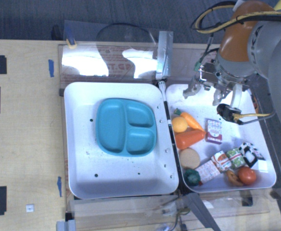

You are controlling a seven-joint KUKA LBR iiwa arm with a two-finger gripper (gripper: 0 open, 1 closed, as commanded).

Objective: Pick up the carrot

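The carrot is slim and orange with a green top. It lies slantwise in the left part of the right bin, touching a yellow lemon. My gripper hovers over the bin's far end, up and to the right of the carrot and apart from it. It stands open, with one of its fingers nearest the carrot's green end, and nothing sits between the two.
A thicker orange vegetable lies just under the carrot. A red packet, a tan disc, a carton, a tomato and a green item crowd the right bin. The left bin holds a blue divided plate.
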